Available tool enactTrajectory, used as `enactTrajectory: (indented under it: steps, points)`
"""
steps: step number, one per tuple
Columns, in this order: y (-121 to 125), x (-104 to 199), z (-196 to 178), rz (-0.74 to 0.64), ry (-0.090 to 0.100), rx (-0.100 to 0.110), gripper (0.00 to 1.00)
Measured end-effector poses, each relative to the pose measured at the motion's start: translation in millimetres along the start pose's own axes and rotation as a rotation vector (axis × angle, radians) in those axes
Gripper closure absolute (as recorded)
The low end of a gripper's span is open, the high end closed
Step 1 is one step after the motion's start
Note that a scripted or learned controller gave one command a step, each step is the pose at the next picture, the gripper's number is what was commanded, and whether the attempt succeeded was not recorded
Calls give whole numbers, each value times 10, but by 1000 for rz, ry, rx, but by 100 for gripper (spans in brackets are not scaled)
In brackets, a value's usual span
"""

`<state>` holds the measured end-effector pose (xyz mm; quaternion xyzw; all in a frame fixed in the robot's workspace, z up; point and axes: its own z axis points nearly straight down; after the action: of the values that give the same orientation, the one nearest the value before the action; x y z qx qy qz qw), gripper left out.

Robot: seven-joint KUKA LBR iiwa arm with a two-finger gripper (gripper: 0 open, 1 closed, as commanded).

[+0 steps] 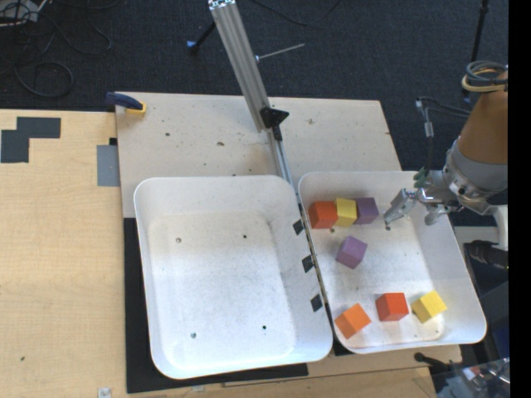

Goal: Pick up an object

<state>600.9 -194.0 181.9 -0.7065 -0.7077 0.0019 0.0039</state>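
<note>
We're looking down on two white bins side by side. The left bin point(224, 272) offers plenty of bare floor, its rounded rim running close against the right bin point(465, 305) along a divider with small black clips point(307, 264).

The gripper point(412, 208) reaches in from the right and hangs over the right bin's upper part, near its far rim. Whether the grip is wide or narrow, we cannot tell; the metal parts blur together from here. Nothing shows between them.

Just left of the gripper, three cubes sit in a tight row along the far side of the bin: a red-orange cube point(323, 214), a yellow cube point(346, 211) touching it, and a purple cube point(366, 210) on the end nearest the gripper. There's little room between that row and the rim.

In the middle of the bin, a second purple cube point(351, 251) stands alone, turned at an angle, with open white floor all around it.

Down by the near rim we have an orange cube point(353, 319), a red cube point(392, 307) and another yellow cube point(429, 306), spaced slightly apart, with the yellow one close to the rim's corner.
</note>
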Motion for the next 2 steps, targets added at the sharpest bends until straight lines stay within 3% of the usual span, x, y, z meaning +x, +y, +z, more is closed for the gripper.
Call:
enactTrajectory:
  steps: [1, 2]
  points:
    - [30, 65, 627, -1, 0, 1, 0]
    - [43, 47, 484, 2, -2, -5, 100]
